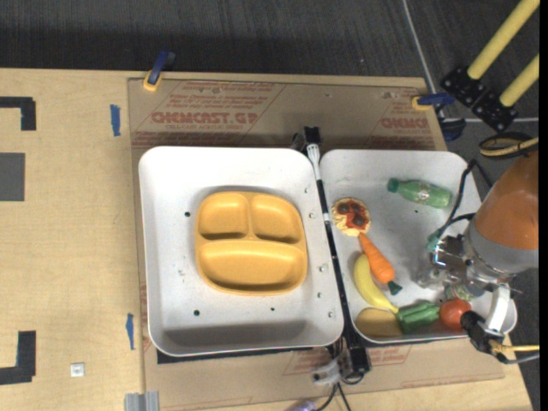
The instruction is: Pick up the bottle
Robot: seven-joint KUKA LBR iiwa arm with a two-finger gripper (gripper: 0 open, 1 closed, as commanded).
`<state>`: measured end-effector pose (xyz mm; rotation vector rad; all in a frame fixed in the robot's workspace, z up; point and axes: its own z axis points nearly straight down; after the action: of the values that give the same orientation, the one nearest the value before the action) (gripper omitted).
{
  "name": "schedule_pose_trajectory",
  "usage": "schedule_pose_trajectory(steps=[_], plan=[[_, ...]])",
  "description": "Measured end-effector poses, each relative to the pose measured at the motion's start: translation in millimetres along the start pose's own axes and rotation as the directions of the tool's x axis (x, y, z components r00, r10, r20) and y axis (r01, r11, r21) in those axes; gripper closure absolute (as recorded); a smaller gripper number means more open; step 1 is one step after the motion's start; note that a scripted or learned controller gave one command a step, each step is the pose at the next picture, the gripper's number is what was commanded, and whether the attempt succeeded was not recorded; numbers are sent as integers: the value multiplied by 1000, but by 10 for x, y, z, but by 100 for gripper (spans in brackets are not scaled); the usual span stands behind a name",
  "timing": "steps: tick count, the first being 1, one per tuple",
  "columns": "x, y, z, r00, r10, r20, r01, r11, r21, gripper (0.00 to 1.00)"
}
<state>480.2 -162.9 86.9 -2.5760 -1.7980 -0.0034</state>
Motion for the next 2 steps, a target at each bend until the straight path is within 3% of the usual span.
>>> schedule_pose_trajectory(steps=[1, 2], plan=[[103, 12, -13, 1000, -11, -16, 11, 1000, 0, 0], [576, 496, -1092, 974, -225, 2, 225, 974, 0, 0]])
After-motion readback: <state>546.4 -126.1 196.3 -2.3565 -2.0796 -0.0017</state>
